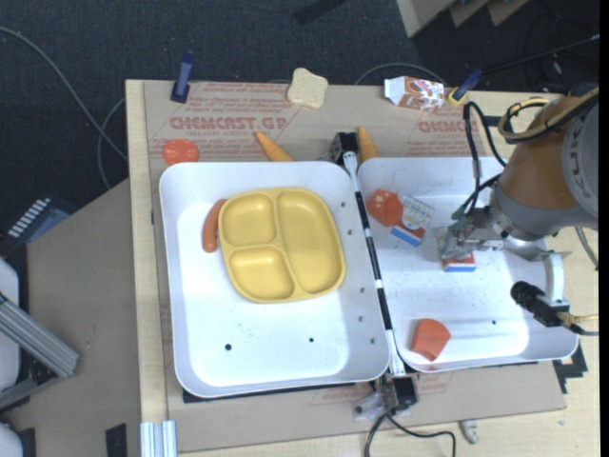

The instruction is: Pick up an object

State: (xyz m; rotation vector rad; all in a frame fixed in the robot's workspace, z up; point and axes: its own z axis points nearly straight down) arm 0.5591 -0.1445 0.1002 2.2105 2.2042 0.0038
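Observation:
The right bin (495, 346) holds a red tomato-like ball (383, 206) at its far left, with a small white carton with blue and red print (413, 220) beside it. An orange-red wedge (430, 337) lies near the front rim. My gripper (462, 244) reaches in from the right and hangs low over the middle of this bin. A small red, white and blue block (460, 265) lies right at its tip; I cannot see whether it is gripped.
The left bin (276, 350) carries a yellow divided plate (281, 243) with a red sausage (209, 227) at its left side. Behind the bins lie a bread slice (307, 87), a carrot (273, 148), a red disc (180, 150) and a crumpled wrapper (415, 91).

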